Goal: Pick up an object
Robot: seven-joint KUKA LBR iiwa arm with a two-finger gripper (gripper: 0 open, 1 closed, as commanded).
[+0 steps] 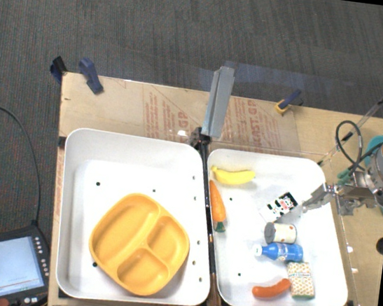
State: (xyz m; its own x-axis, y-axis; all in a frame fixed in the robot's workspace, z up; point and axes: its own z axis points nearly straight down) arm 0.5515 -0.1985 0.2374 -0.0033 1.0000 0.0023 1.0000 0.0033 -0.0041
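My claw [299, 208] hangs over the right bin [333, 177], reaching in from its right rim; I can't tell its state from here. Just below its tip lies a small can [281, 233], silver-sided, on its side, long axis running left to right, dark end facing left. Under it is a blue bottle [281, 252], also lying left to right. The yellow tray [140, 244] sits in the left bin [82, 147].

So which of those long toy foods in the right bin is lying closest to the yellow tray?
The orange carrot with the green top, lying along the right bin's left wall. The yellow banana and the orange-red sausage lie farther right.
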